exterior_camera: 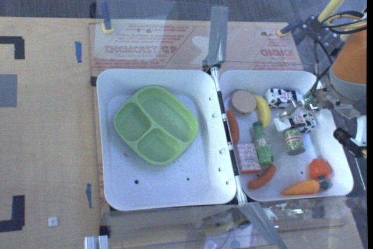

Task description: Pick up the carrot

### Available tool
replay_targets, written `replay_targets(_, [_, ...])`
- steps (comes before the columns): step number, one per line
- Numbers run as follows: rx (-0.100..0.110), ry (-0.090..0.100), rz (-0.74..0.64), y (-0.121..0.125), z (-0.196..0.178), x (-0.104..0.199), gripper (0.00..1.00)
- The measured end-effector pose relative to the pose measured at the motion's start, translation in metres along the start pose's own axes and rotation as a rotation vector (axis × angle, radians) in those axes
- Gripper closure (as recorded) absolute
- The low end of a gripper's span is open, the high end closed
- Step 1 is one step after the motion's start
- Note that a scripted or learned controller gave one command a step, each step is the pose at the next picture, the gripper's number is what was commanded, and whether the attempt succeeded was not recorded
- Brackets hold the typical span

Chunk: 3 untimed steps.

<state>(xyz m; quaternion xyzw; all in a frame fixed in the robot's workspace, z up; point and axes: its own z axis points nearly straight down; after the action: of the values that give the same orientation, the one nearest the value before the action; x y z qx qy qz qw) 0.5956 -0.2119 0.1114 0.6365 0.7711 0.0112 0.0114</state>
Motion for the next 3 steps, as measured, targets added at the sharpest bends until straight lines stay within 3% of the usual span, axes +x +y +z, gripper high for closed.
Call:
replay_targets(1, [-0.017,-0.032,-0.249,-0.025,0.000,0.025,0.00])
replay_targets(2, [0.026,0.002,-0.195,-0.110,0.023,0.039,0.00])
replay_targets(3, [0.027,0.004,-0.194,-0.110,0.014,0.038,1.00])
